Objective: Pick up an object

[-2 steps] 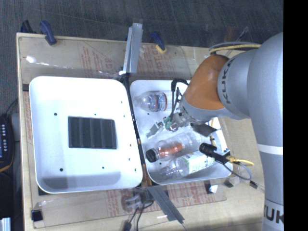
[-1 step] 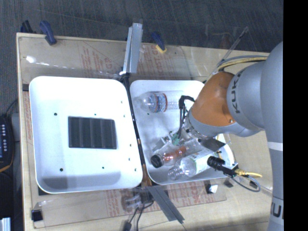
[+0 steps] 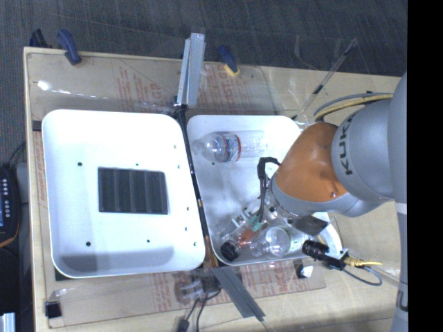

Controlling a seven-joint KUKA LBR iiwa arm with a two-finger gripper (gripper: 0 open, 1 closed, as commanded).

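Gripper (image 3: 257, 221): low over clutter (image 3: 259, 239) in right bin (image 3: 208, 185) (opening cannot be told). Advice: centre on one item, not two. Bottle (image 3: 232, 146): apart.

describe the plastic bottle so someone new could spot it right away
Start at the right-hand white bin. Along its far edge lies a clear plastic bottle on its side. It rests alone, apart from the small clutter heaped at the near end by the arm.

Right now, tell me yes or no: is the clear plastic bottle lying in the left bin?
No. The plastic bottle lies on its side in the right bin, near its far edge.
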